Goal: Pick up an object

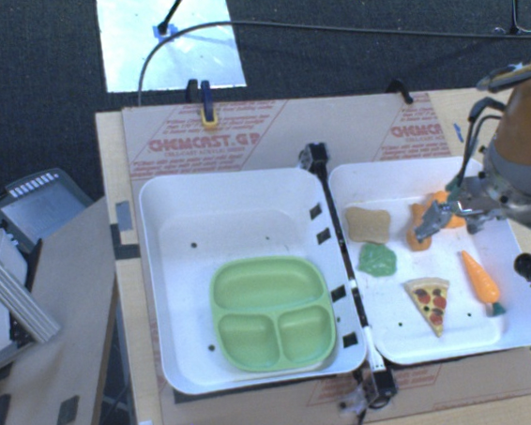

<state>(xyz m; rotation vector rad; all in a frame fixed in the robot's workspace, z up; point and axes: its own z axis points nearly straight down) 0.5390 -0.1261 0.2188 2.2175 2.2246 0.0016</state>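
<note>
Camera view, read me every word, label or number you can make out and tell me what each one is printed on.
"CHEMCAST GP": red print, running at a slant on the brown sheet under the bins, behind the left bin.
"CHEMCAST": the same red print behind the right bin; what follows the word is too blurred to read.
Grey pendant at the left edge: its buttons and screen are too small to read.

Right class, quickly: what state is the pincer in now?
Pincer: over the orange item in the right bin; open or shut cannot be told.
</note>
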